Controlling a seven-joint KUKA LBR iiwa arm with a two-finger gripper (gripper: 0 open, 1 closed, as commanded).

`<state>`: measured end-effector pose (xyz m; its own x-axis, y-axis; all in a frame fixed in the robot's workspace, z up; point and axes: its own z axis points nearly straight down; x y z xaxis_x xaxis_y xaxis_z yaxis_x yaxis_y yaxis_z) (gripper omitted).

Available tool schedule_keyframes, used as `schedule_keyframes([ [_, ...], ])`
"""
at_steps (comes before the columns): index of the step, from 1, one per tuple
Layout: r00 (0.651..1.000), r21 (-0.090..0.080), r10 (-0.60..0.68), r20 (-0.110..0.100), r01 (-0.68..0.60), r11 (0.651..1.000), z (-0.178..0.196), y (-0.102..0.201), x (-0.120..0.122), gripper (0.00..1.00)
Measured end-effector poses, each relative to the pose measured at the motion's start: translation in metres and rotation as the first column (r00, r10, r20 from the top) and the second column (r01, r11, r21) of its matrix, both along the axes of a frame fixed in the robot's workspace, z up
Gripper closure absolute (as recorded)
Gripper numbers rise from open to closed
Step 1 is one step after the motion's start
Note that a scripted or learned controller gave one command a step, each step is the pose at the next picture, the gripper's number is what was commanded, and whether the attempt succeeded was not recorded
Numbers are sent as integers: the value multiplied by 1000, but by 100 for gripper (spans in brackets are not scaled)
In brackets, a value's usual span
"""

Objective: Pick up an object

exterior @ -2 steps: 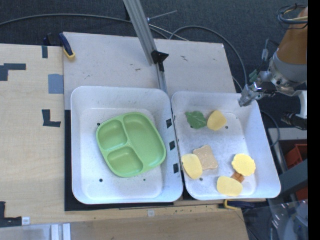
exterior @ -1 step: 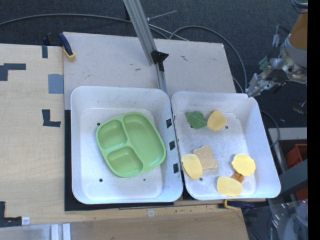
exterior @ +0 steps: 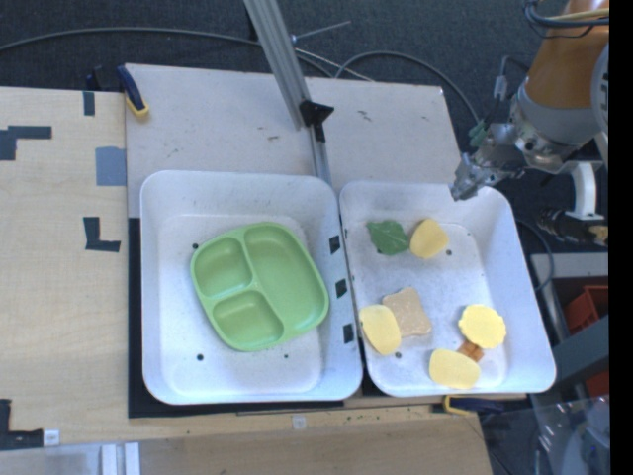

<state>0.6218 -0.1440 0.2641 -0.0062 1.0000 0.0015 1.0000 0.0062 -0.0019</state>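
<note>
End effector (exterior: 467, 184) over right bin's (exterior: 514, 228) far rim, arm angled down-left, finger state indiscernible

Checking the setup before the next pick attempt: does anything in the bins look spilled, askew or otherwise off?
Nothing stands out. The green tray lies flat in the left bin, turned at a slant. The food pieces sit loose in the right bin, none spilled. The gripper hovers at that bin's far edge.
</note>
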Motion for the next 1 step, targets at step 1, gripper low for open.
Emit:
schedule_keyframes([
  [1, 1000, 0, 1, 0, -1, 1000, -15, 60, 8, 100],
])
